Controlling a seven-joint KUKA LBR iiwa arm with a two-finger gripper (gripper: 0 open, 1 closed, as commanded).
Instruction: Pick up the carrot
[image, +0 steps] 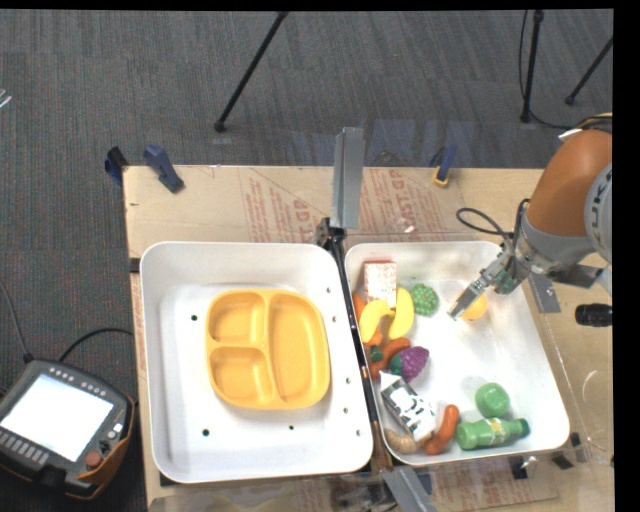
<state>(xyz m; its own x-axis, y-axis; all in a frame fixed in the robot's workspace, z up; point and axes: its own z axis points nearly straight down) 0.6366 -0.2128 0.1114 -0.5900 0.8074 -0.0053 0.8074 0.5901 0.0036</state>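
Orange carrot (392, 353) apparently well left of pincer (462, 306).

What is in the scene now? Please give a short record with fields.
left bin: holds a yellow divided plate
right bin: holds toy food
carrot: left part of right bin, beside purple grapes
hand: over upper right bin, next to a yellow item, away from carrot
other items: green bottle, banana
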